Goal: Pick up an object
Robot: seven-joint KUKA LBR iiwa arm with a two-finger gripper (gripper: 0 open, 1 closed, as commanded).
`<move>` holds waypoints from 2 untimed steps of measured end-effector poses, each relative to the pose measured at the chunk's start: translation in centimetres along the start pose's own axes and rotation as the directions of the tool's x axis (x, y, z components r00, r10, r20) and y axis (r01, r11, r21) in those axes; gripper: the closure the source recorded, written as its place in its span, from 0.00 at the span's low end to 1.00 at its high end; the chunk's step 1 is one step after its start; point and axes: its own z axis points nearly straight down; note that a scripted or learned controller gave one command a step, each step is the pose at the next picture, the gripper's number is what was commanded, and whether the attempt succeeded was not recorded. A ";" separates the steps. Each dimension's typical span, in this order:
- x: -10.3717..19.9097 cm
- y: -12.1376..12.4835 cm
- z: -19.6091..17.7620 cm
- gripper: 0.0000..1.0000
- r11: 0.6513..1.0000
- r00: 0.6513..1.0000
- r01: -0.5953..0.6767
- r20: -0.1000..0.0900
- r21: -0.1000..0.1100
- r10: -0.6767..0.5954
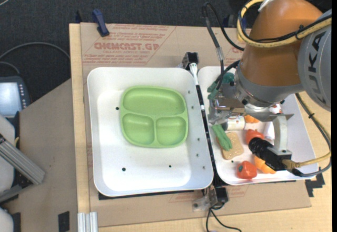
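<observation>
Camera view from above. The arm's orange band [279,31] hangs over the right bin [308,136], with the gripper [224,115] low near that bin's left wall; whether it is spread or closed cannot be told. Beside it lie a green toy vegetable [222,137] on a tan bread slice [232,148], a red tomato [246,170] and orange pieces [255,136]. The left bin [100,120] holds a green divided plate [154,116].
</observation>
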 end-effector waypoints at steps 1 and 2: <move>-5.0 6.1 8.4 1.00 1.000 1.000 -0.008 0.003 0.000 0.008; 6.6 4.3 7.3 1.00 1.000 1.000 0.011 -0.004 -0.007 -0.011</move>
